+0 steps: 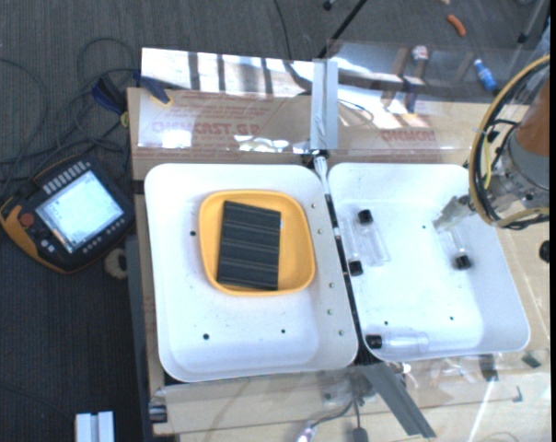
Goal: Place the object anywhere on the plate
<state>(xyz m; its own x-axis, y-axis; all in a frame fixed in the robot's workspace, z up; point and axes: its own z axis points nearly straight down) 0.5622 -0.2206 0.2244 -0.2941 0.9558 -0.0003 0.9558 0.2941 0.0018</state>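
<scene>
A dark grey ribbed rectangular object point(249, 245) lies flat on the yellow plate point(299, 267) in the middle of the left bin point(250, 353). It sits fully within the plate's rim. My gripper point(452, 238) hangs over the right part of the right bin point(416, 302), far from the plate. It is open, with nothing between its fingers. The arm comes in from the right edge with yellow and black cables looped around its wrist.
A clear plastic piece with black ends point(368, 243) lies near the right bin's left wall, and another point(398, 342) lies at its front edge. A teach pendant point(71, 215) rests on the floor to the left. A cardboard and foil wall point(260, 109) stands behind the bins.
</scene>
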